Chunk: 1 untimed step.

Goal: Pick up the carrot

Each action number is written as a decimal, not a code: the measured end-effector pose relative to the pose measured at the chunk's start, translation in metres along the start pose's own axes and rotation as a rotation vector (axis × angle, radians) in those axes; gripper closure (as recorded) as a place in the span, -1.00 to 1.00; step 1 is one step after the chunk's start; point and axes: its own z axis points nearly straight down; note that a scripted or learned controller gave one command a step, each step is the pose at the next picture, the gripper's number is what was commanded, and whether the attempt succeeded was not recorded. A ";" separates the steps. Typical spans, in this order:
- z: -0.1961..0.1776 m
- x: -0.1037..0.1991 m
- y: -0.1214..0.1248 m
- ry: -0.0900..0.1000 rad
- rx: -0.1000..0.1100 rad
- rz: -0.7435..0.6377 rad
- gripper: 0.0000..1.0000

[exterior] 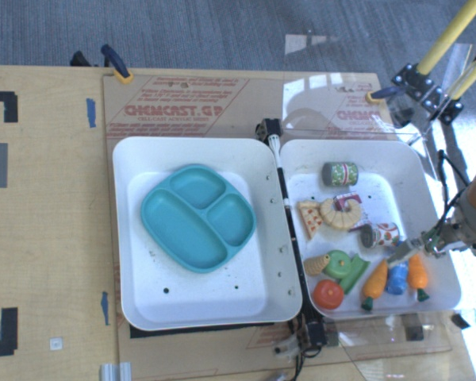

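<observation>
Down front sits 1 round red tomato point(328, 294) in the right white bin point(297, 213), next to 2 orange carrots point(374, 279) and 1 blue toy point(397, 279). Gripper point(428, 244) hovers just above them; can't tell its state. 1 teal divided plate point(197, 217) fills the left white bin point(131, 213).

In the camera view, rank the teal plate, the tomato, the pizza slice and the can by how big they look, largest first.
1. Teal plate, by far.
2. Tomato, can and pizza slice: too alike in apparent size to rank.
</observation>
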 end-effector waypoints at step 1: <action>0.039 0.077 0.025 -0.004 -0.026 0.090 -1.00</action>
